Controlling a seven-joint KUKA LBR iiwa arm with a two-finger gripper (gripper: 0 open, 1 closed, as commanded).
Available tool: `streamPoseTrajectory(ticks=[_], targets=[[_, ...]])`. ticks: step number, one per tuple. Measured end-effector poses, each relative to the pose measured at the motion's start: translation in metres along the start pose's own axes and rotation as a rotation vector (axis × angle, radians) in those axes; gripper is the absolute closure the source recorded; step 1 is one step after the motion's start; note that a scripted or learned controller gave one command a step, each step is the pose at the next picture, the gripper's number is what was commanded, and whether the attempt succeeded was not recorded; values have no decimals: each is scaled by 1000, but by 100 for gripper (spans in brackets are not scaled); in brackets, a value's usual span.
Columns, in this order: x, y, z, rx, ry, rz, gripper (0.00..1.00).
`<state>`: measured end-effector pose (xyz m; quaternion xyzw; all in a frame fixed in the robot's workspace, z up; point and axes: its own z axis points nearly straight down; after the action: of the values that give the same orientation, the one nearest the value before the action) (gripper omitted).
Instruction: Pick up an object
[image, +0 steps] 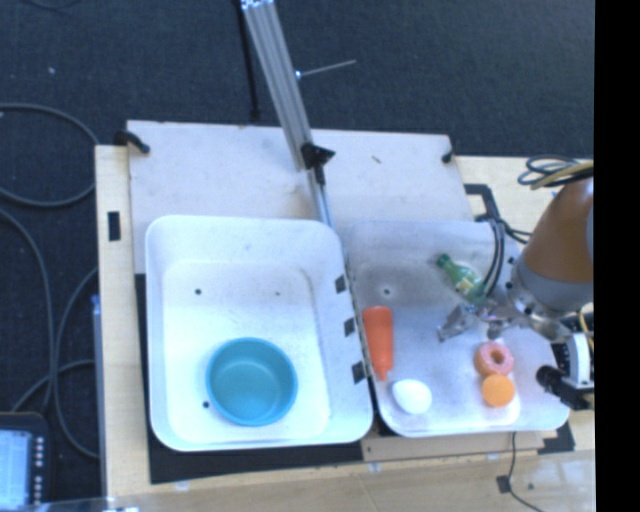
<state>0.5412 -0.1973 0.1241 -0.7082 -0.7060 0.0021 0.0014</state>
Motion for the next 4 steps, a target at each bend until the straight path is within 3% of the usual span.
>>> streamPoseTrajectory(ticks=[1, 3, 4], targets=[[-1, 3, -17, -12, 0, 4, 100], [-4, 10, -107, -14, -1, -9, 100], [41, 24, -115, -11, 2, -13, 100]])
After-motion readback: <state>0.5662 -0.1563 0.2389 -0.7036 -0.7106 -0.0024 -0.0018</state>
